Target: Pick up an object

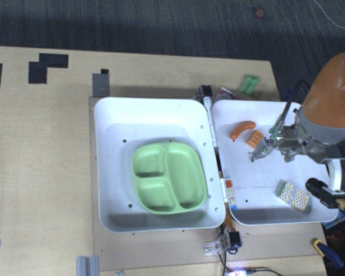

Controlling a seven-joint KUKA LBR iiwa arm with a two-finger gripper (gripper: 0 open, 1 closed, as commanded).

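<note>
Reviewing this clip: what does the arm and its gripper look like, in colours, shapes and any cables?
The arm enters from the view's right as a bulky rounded body, orange on top and grey beneath. Its wrist narrows into a grey metal gripper with thin, pale fingers, over the right bin. A thin dark cable runs up from the wrist area. A white curved piece and a black part sit below the wrist.

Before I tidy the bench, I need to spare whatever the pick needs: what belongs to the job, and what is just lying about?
For the job:
- tool
- orange sausage
- orange block
- patterned packet
- right bin

Lying about:
- green tray
- left bin
- green clip
</note>
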